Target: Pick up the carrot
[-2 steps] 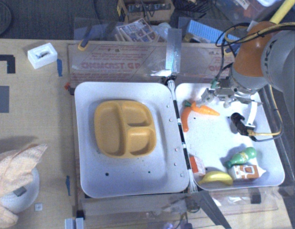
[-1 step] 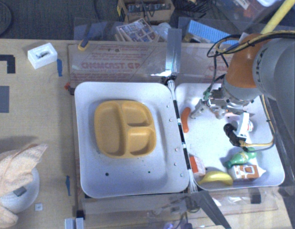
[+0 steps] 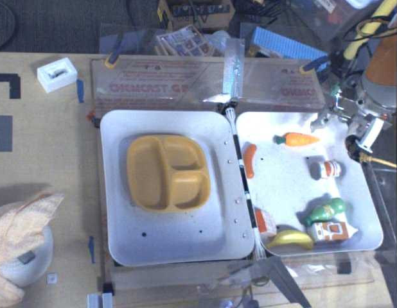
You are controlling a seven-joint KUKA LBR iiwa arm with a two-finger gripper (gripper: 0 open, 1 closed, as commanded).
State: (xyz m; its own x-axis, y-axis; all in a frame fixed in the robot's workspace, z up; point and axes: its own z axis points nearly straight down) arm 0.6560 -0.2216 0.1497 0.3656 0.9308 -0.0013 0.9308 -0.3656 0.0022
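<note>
The carrot (image 3: 299, 139) lies flat near the far edge of the right bin (image 3: 285, 172), green top pointing left, untouched. The tool (image 3: 343, 122) hangs just right of it at the bin's far right corner, holding nothing; whether its fingers are spread or closed cannot be told. The arm (image 3: 383, 69) comes in from the right, orange band above the wrist. The right bin also holds one red sausage (image 3: 250, 160), one small can (image 3: 325, 169), one banana (image 3: 290, 239), one green item (image 3: 327, 211) and one carton (image 3: 331, 231). The left bin (image 3: 121, 236) holds one yellow divided plate (image 3: 167, 172).
</note>
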